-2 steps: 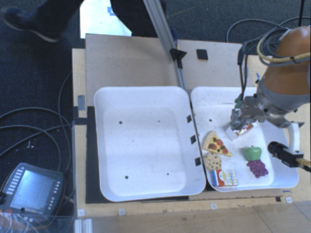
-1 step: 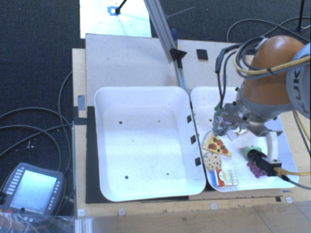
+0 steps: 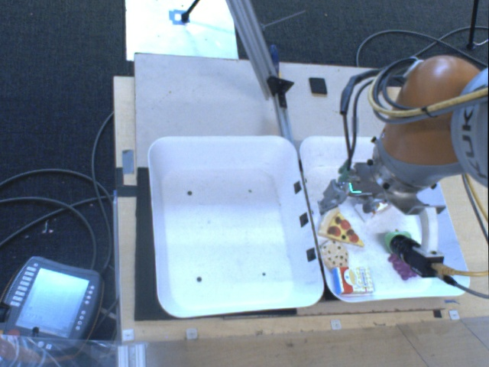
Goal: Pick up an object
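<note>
In the right bin (image 3: 321,153) my gripper (image 3: 334,196) hangs low near the left wall, just above a toy pizza slice (image 3: 341,228). In front of the slice lie a round spotted cookie-like piece (image 3: 334,254) and a red, white and blue packet (image 3: 356,280). A purple lumpy toy (image 3: 398,266) rests farther right, partly hidden by the arm's hardware. I see nothing held between the fingers. The arm's orange band and grey wrist cover the back right of the bin.
The left white bin (image 3: 164,205) sits beside the right one, their rims meeting at a wall with black clips (image 3: 304,219). A slanted metal pole (image 3: 256,44) rises behind the bins. A small black square (image 3: 318,86) lies on the bench at the back.
</note>
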Robot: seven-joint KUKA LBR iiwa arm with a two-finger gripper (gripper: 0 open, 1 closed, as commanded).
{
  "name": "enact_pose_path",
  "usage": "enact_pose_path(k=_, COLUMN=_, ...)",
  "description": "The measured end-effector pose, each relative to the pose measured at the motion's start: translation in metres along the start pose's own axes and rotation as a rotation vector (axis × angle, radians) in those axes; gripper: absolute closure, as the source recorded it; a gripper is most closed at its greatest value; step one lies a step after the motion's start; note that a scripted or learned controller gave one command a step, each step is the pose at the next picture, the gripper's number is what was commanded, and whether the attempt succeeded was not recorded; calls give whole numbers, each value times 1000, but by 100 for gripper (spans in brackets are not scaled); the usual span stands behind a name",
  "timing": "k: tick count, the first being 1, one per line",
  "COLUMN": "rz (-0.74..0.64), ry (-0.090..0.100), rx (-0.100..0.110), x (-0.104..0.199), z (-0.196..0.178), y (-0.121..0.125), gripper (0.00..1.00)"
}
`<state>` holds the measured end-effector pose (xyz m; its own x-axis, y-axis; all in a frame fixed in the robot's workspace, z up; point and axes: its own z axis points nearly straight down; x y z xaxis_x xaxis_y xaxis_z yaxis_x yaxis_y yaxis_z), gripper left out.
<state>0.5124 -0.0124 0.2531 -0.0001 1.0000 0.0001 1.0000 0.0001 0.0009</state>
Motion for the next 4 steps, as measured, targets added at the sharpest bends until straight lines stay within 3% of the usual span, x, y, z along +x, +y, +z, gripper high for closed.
enact_pose_path(k=1, rz=0, ry=0, rx=-1, x=0, z=-11, y=0, gripper=100)
enact_pose_path(k=2, rz=-5, ry=1, rx=3, x=61, z=27, y=49, gripper=100)
enact_pose_path(k=3, rz=-1, ry=2, rx=-8, x=64, z=-85, y=26, gripper=100)
enact_pose_path(k=4, rz=6, ry=-1, rx=-3, x=-21, z=-117, y=35, gripper=100)
